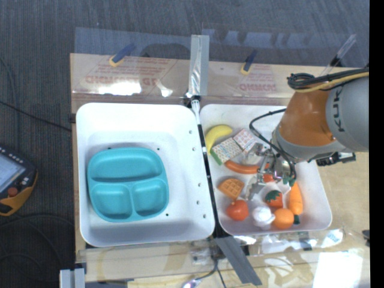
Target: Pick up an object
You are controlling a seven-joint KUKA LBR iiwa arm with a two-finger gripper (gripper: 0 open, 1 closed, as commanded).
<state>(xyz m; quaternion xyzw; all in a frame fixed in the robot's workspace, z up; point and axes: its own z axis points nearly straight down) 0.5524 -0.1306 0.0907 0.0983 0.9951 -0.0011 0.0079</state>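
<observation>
Hovering low in the right-hand white bin [318, 212], the two-finger gripper [268, 174] hangs among the toy food at centre right of the frame; whether it is open or closed cannot be told from here. Along the bin's lower edge lie a round red tomato [237, 210], a white ball-like piece [262, 215], a small orange fruit [284, 218] and an upright orange carrot [296, 198]. Just left of the gripper sits a tan waffle-patterned piece [230, 188], with a long orange sausage [241, 167] touching or just beside the gripper's upper left. Higher up are a small printed box [224, 149] and a yellow banana [217, 133]. Above the gripper, the grey arm's orange band [306, 122] reaches in from the right. Across the divider, the left-hand white bin [135, 116] holds a turquoise three-compartment plastic tray [127, 182].
</observation>
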